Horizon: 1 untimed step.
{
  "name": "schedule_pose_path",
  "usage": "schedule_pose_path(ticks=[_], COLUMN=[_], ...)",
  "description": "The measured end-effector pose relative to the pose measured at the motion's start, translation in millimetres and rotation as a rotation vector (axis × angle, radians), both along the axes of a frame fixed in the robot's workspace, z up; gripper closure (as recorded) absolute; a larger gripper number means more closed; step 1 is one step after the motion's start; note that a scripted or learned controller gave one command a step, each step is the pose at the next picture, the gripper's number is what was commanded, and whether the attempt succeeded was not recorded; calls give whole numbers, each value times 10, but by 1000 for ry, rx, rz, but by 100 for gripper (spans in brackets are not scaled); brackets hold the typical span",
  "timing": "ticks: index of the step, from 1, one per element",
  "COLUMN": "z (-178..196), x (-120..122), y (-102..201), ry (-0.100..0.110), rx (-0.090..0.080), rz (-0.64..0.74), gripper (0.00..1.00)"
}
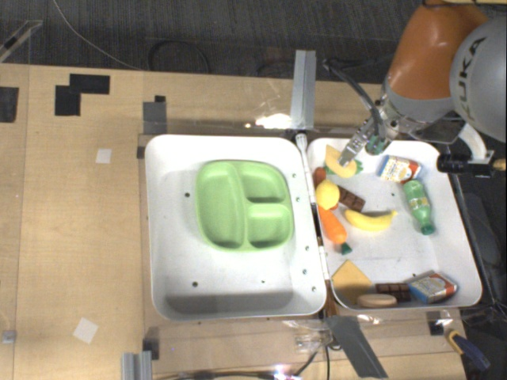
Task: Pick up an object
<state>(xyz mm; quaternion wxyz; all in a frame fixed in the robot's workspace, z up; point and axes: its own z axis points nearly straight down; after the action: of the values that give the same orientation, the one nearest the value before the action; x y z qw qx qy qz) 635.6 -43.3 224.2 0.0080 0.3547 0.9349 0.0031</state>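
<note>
My end effector (358, 146) hangs over the far left corner of the right bin (467, 267), touching a yellow wedge-shaped piece (341, 165); whether it grips that piece I cannot tell. Just below lie a lemon (327, 194), carrot (333, 226) and banana (369, 221). The left bin (170, 291) carries a green divided tray (242, 204) on the wooden counter (71, 236).

Grey arm (475, 62) — bulbous orange band above wrist, dark lettering on casing, small metallic pincer (366, 142).

Overhead slant, apparently mid-range, both bins (158, 212)
</note>
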Motion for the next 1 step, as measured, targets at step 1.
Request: schedule_pose_path(ticks=[1], z=[95], x=[6], y=[-10], ry=[-3], rx=[-3], rz=[5], gripper=[100])
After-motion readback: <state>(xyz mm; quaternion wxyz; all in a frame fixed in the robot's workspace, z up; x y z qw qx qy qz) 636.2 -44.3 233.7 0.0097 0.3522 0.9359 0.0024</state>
